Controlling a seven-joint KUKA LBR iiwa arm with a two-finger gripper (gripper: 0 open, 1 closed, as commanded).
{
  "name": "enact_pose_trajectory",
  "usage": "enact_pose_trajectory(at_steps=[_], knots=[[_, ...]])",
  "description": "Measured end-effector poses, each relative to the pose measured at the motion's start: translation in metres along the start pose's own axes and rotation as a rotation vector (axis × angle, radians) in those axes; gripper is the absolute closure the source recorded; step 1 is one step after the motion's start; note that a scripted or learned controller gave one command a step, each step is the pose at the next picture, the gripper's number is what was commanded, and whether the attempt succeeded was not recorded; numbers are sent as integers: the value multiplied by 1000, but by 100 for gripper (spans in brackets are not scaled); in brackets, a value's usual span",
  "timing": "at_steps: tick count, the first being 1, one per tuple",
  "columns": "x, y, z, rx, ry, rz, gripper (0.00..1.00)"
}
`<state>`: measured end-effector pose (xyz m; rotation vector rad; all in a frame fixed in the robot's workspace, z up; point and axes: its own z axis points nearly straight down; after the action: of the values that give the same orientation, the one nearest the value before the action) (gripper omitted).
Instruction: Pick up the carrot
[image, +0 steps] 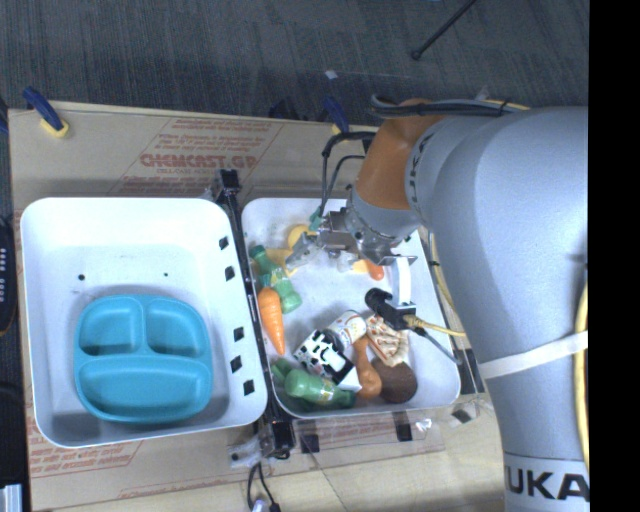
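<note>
The carrot (271, 317) lies by the right bin's (440, 300) left wall, apart from the jaws (335, 240), whose state is unclear.

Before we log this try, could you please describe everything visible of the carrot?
The carrot is a small orange toy, seemingly plastic, tapering to a point at its near end. It lies flat in the right bin, along the left wall, thick end toward a green piece that it seems to touch. Nothing grips it; the gripper is farther back in the bin.
</note>
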<state>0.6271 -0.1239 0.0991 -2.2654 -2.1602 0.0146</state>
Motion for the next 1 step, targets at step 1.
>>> enact_pose_trajectory(at_steps=[1], knots=[[35,28,6,-9,-5,83,0]])
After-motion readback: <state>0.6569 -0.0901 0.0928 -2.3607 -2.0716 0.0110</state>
